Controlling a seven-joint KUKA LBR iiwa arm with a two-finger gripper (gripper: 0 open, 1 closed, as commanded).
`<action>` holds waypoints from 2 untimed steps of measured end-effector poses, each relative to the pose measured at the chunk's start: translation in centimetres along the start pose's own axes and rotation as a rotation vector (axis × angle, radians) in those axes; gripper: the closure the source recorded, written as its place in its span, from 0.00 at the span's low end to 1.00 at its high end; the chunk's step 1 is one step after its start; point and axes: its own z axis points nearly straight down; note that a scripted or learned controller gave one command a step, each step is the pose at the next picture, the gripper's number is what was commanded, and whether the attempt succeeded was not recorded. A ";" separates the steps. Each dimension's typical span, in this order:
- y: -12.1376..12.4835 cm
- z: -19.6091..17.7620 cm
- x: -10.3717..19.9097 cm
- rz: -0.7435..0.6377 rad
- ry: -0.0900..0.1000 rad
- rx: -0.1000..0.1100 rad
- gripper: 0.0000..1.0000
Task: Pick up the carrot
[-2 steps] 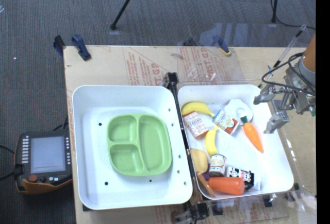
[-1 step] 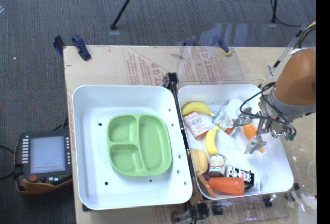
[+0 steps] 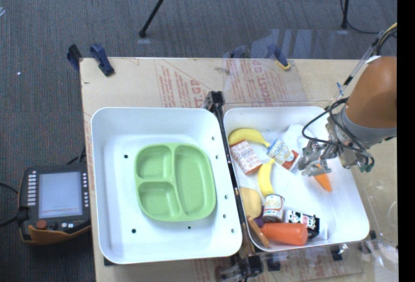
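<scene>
A small orange carrot (image 3: 323,181) is in the right bin (image 3: 353,206), near its right wall. Its thick end points up-left and sits between the fingertips of my gripper (image 3: 317,169); its tip points down-right. The gripper comes down from the grey and orange arm (image 3: 373,102) on the right and is shut on the carrot's upper end. The arm's cables hide part of the bin behind the gripper.
The right bin also holds two bananas (image 3: 248,137), snack packets (image 3: 246,157), a small can (image 3: 273,207), a larger orange object (image 3: 285,233) and a dark packet (image 3: 303,218). The left bin (image 3: 117,144) holds a green divided plate (image 3: 175,182). A pendant (image 3: 57,199) lies left of the bench.
</scene>
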 end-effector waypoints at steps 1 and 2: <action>0.3 0.4 8.8 -0.412 0.007 -0.002 1.00; 0.3 0.4 8.7 -0.414 0.005 -0.002 0.00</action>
